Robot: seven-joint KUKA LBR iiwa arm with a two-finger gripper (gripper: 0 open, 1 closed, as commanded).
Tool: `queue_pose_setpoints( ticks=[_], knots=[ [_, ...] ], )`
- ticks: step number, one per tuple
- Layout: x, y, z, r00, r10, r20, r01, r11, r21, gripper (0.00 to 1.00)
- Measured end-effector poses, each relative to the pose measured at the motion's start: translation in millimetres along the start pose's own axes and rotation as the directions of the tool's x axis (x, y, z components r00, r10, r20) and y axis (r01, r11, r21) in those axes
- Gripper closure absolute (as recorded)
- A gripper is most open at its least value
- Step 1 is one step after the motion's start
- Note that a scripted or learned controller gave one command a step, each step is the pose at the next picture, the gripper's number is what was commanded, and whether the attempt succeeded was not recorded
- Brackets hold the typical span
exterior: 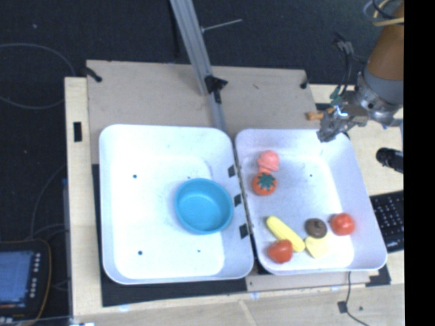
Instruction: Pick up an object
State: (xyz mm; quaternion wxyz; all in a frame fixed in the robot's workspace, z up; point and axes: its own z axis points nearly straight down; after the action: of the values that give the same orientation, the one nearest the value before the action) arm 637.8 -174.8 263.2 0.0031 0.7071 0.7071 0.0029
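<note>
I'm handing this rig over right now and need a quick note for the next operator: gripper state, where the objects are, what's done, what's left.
Gripper: above the right bin's far right corner, nothing visible between its fingers.
Right bin holds: pink piece, tomato with green top, banana, red piece, brown piece, yellow piece, red ball.
Left bin: blue bowl.
Done: nothing picked.
Left: descend, grasp one object.

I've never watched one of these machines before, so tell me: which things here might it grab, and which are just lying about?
Part of the job:
claw at the right bin's far corner
pink round toy
orange-red tomato toy with green top
yellow banana toy
two red round toys
brown round toy
blue plastic bowl

Just lying about:
black keyboard
small screen
</note>
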Motion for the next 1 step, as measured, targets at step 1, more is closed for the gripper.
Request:
queue_pose_setpoints(
  ticks=[1],
  knots=[
    [54.6, -27.0, -1.4, 1.000, -0.008, -0.002, 0.008, 1.000, 0.008, 1.00]
  ],
)
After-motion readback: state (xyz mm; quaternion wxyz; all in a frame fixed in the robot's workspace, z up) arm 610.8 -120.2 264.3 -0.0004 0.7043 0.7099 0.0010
